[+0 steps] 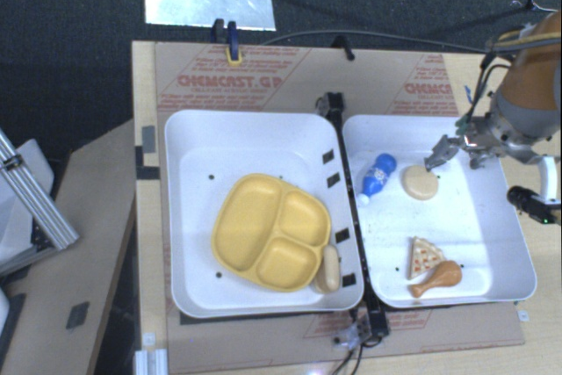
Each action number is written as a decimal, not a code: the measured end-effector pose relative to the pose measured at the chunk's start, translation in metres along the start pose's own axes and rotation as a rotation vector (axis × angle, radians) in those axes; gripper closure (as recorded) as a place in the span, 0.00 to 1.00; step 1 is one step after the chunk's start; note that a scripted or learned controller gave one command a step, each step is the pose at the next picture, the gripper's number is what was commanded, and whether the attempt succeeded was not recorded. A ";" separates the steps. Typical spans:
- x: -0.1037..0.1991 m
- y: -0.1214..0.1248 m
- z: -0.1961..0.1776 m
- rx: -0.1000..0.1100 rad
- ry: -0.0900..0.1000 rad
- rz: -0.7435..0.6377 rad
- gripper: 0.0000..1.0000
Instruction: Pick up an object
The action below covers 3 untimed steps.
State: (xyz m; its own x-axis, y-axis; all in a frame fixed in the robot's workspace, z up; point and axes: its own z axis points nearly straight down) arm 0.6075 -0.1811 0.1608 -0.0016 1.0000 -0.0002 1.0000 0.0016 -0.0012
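Round beige cookie-like disc (pixel 421 183) lies flat in the right white bin (pixel 505 224), with a blue plastic bottle (pixel 378 175) at its nine o'clock and a waffle wedge (pixel 424 256) and brown drumstick toy (pixel 436 278) at six o'clock. At the disc's one o'clock, the gripper (pixel 458 150) (reaching in from three o'clock) hangs released, fingers spread, gripping nothing.

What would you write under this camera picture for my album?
Robot gripper hovers by a round cookie and blue bottle in the right bin.
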 end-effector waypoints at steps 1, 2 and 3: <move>-0.007 -0.005 0.058 0.001 0.000 0.000 0.00; -0.007 -0.002 0.071 -0.006 0.000 -0.001 0.00; -0.007 0.002 0.057 -0.024 -0.005 -0.002 1.00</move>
State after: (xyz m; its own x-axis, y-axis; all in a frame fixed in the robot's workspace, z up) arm 0.6093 -0.1884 0.1039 -0.0040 1.0000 -0.0056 0.9997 0.0041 0.0227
